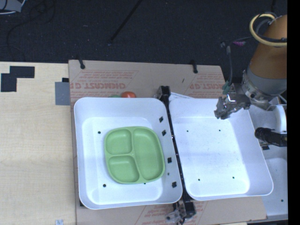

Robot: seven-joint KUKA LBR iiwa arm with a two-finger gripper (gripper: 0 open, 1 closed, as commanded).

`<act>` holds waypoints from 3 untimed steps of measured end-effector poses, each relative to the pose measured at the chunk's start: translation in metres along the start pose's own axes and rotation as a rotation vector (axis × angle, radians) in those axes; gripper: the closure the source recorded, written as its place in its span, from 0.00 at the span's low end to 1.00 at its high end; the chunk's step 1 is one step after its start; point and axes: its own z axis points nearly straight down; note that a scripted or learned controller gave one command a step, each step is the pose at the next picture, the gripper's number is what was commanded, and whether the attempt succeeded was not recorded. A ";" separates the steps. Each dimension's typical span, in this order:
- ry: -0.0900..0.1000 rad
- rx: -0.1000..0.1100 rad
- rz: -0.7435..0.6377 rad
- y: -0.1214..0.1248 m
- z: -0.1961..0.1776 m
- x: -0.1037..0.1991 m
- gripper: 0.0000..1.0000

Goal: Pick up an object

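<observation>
Hovering over the upper right corner of the right bin, the claw, whose open-or-closed state I cannot tell, has the green plate well to its lower left, lying flat in the left bin.

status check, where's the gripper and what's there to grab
Gripper hovering over right bin, far right corner. Green divided plate flat in left bin, untouched. Black clips on the shared rim between them.

one fixed camera above the bench — looking down aslant.
</observation>
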 end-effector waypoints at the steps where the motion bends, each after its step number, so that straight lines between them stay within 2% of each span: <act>1: 0.003 0.009 -0.003 -0.020 0.005 0.054 1.00; 3: 0.002 0.010 -0.003 -0.035 0.021 0.152 1.00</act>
